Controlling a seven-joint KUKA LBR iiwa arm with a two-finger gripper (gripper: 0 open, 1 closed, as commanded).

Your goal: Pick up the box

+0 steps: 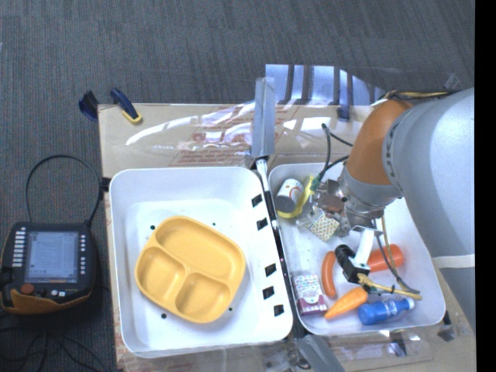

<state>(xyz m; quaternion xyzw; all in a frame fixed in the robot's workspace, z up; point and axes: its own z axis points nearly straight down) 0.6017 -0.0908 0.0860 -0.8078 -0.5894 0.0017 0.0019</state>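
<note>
I see the arm (418, 169) reaching in from the right over the right bin (430, 281), its orange band above the wrist. The gripper (329, 219) sits low over the far-left part of that bin, just above a small speckled pale item (322, 225). I cannot tell whether the claw is released or clenched; the wrist hardware and cables crowd it.

The box (308, 293) lies in the near-left corner of the right bin, close to the bin's left wall. It is small, pink and white, and lies flat. Its long axis runs roughly far to near, tilted a little toward the right at the near end. It is well apart from the gripper.

Just right of the box I see an orange sausage-shaped piece (329, 273) standing along the same direction, and a carrot (347, 302) angled beside it. A blue bottle (385, 311) lies at the near edge. A white roll (290, 190) rests near the far-left corner.

The left bin (128, 200) holds a yellow divided plate (191, 268). A pendant (48, 266) lies on the floor at far left.
</note>
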